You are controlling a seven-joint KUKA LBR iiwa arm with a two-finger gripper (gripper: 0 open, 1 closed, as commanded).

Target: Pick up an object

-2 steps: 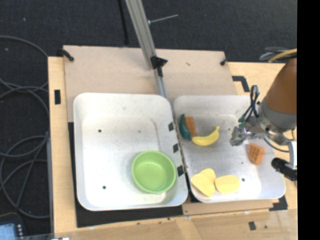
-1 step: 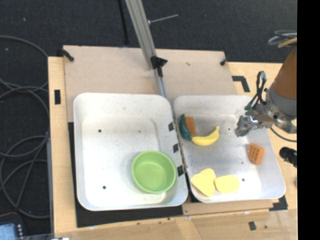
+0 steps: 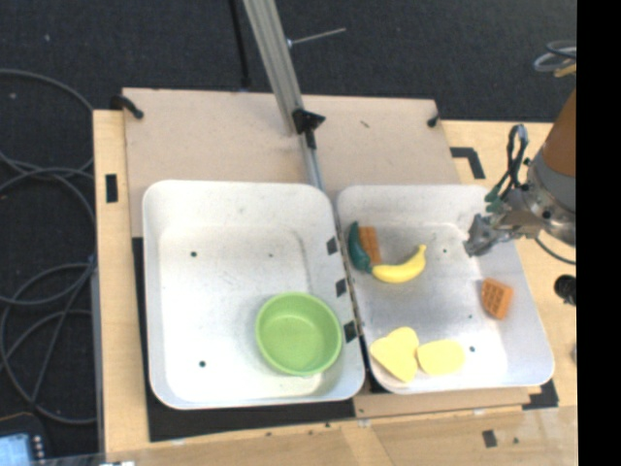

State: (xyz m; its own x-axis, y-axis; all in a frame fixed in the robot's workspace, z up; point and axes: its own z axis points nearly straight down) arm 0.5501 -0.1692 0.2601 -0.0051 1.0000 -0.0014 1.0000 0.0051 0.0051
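The right bin (image 3: 505, 352) holds a yellow banana (image 3: 401, 266), a teal and orange toy (image 3: 364, 247) against its left wall, an orange waffle-like block (image 3: 496, 298) and two pale yellow flat pieces (image 3: 417, 354) at the front. My gripper (image 3: 479, 236) hangs over the bin's upper right part, right of the banana and above the orange block. Nothing shows between its fingers.
The left bin (image 3: 194, 221) holds a green bowl (image 3: 298, 333) near its front right corner. A metal post (image 3: 277, 51) slants up behind the bins. Cables lie on the dark floor at the left.
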